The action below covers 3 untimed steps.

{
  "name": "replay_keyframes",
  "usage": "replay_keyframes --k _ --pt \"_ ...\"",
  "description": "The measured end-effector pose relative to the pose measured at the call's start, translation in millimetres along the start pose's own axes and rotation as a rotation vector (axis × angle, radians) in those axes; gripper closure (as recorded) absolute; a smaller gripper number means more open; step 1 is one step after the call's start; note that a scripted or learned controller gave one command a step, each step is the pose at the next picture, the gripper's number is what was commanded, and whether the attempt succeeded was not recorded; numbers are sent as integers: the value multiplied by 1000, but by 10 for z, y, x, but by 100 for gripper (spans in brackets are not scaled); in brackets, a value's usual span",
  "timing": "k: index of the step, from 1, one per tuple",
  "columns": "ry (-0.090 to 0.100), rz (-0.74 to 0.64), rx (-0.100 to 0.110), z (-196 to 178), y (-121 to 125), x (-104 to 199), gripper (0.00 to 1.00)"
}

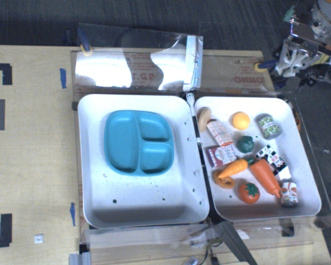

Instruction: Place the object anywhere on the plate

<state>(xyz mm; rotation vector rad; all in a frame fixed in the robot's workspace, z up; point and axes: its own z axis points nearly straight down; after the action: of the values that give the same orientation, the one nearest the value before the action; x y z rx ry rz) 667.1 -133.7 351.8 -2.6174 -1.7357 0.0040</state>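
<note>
A blue plate (139,142) with three compartments lies in the left white bin (99,197); nothing rests on it. The right white bin (306,203) holds toy food: an orange ball (241,120), a green-labelled can (269,126), a dark green round piece (245,144), a carrot (266,176), a tomato (248,192) and two pink cartons (219,132). My gripper (297,58) hangs above and behind the right bin's far right corner, outside the bin. It is open, with nothing between its fingers.
A black-and-white carton (271,158), a small tin (289,195), an orange curved piece (230,171) and a beige item (203,116) also crowd the right bin. A shiny clear panel (138,65) stands behind the left bin. A ridge (198,148) divides the bins.
</note>
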Motion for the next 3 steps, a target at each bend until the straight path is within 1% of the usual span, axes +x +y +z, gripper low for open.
replay_keyframes --k 1,2,3 --pt "0 0 0 0 0 1 0" --pt "1 73 5 544 -174 399 0" --pt "1 181 4 754 -430 1006 0"
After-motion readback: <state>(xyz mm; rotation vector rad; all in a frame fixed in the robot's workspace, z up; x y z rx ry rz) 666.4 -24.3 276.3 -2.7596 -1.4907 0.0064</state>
